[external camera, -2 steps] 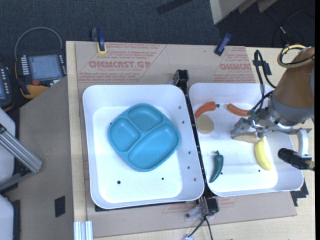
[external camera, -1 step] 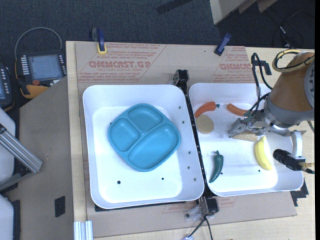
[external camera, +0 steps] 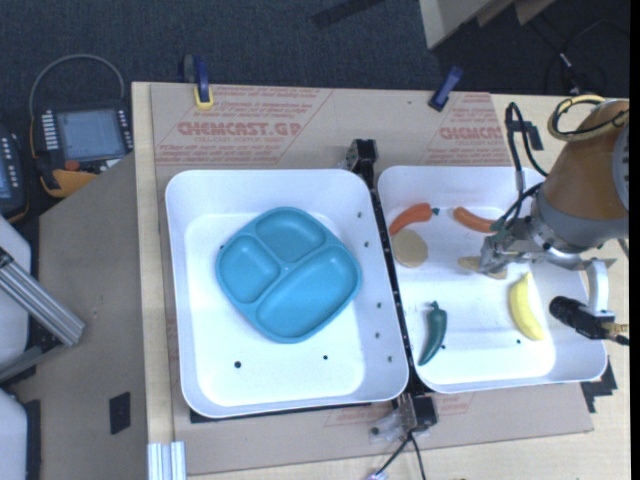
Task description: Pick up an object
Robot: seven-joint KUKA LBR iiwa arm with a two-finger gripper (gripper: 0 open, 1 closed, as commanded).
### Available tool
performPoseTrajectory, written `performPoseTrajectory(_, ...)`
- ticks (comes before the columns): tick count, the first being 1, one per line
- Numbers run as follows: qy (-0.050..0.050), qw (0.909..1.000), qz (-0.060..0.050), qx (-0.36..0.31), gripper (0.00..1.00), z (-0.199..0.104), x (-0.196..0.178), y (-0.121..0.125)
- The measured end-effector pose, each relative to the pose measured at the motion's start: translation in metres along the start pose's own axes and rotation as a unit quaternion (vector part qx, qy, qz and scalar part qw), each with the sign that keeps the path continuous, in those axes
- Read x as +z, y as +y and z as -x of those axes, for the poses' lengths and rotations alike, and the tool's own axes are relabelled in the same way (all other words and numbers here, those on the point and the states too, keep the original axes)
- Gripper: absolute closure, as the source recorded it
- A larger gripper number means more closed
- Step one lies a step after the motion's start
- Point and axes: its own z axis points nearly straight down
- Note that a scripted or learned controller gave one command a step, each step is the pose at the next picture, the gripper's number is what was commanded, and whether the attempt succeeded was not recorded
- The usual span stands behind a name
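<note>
Logging from my remote station: item one, the gripper (external camera: 497,259), lowered into the right bin (external camera: 480,368) near its far right part, on the grey arm (external camera: 585,193) with its orange band, which enters from the right. How far the fingers are spread I cannot tell; they blur together with a small pale piece on the bin floor, and nothing is plainly seen between them. Item two, an orange carrot-like piece (external camera: 473,218), just beyond the fingers, toward the far wall. Item three, a yellow banana (external camera: 526,308), just on the near side of the fingers, lying lengthwise. Item four, a red-orange pepper (external camera: 410,217) and a round beige piece (external camera: 411,249), to the left of the fingers near the divider. Item five, a green chili (external camera: 434,332), nearer the front, well apart from the fingers. Item six, left bin (external camera: 200,368) on the table, holding a blue divided plate (external camera: 289,273).
</note>
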Motion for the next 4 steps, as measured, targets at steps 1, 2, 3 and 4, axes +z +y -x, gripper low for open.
performPoseTrajectory(1, 0.003, 1.0, -0.006, 0.0, 1.0, 0.007, -0.052, 0.01)
performPoseTrajectory(2, 0.002, 1.0, -0.005, 0.0, 1.0, 0.018, -0.11, 0.009)
performPoseTrajectory(3, 0.003, 1.0, -0.005, -0.001, 1.0, 0.019, -0.156, 0.012)
performPoseTrajectory(4, 0.005, 0.9999, -0.009, -0.003, 1.0, -0.029, -0.158, 0.01)
